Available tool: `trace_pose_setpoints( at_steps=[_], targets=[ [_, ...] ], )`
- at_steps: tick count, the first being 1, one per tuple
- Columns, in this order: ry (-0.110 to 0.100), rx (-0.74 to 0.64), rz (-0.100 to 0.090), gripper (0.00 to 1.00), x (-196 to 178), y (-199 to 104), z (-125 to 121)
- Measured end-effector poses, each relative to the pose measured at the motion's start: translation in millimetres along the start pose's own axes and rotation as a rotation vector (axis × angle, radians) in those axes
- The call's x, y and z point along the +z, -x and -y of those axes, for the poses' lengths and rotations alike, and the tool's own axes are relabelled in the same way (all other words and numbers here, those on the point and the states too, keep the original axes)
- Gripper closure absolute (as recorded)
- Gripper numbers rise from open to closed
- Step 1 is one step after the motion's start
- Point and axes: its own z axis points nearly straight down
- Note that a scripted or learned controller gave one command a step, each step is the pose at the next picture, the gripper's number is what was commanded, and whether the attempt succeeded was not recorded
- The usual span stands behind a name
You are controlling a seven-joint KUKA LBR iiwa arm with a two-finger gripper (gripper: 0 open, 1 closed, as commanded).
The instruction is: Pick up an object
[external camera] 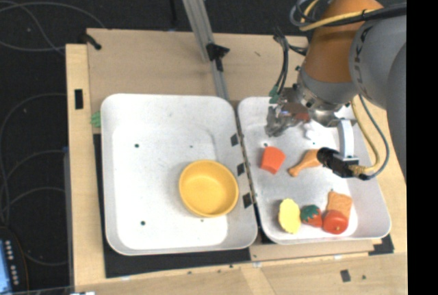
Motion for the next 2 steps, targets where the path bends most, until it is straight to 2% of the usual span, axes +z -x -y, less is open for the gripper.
trace_pose_setpoints(
  at_steps=[1, 2],
  targets=[
    [0.001, 0.000, -0.001, 1.00, -11.4, -38.2, -29.6],
    [0.000, 0.001, 0.001, 1.00, -1.4, -84.2, -60.3]
  ],
)
